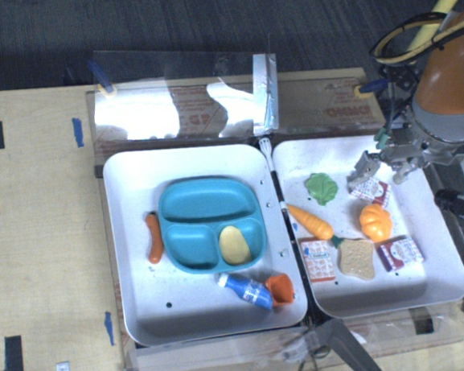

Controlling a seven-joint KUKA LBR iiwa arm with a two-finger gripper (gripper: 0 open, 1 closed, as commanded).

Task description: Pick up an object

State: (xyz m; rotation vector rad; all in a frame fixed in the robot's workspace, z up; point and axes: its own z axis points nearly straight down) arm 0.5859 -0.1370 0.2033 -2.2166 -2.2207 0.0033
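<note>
A: Camera view, quick pass. The gripper (382, 169) sits at the upper right of the right bin (450, 279), arm coming in from the frame's right edge. Its fingers look spread, one toward a small printed packet (371, 188) and one further right. Nothing is between them that I can make out.

B: Which object is the target?

A: The task names none. The nearest candidates are that packet, just below the fingertips, and the orange toy pumpkin (375, 221) right beneath it, centre right of the bin.

B: Handling?

A: My guess is the packet is light, flat and crinkly, so it is hard to pinch off the floor and better taken by an edge. The pumpkin looks like rigid light plastic, rounded and a bit slick, so grip across its middle. The toy carrot (311, 221) is stiff and tapered. Take it at the thick part.

B: The rest of the right bin?

A: A green leafy toy (322, 187) sits upper left. Along the lower part are a red-and-white packet (317, 260), a bread slice (356, 259) and another packet (399, 252), packed close and some touching.

B: The left bin?

A: The left bin (138, 310) holds a blue divided tray (191, 224) with a yellowish potato-like toy (234, 244) in its lower right compartment. A toy sausage (153, 237) lies left of the tray. A blue bottle (247, 290) touches an orange piece (280, 289) at the lower right.
</note>
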